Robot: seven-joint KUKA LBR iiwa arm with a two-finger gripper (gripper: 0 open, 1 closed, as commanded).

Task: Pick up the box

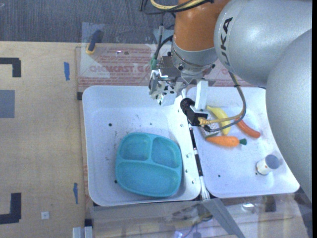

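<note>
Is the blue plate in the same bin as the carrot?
No, the blue plate lies in the left bin, while the carrot lies in the right bin.

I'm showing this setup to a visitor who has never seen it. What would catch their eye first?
The big grey arm with its orange band fills the upper right, its gripper hanging over the back edge of the left bin. A turquoise divided plate lies in that bin. In the right bin lie a toy carrot, a banana and a small capped bottle.
</note>
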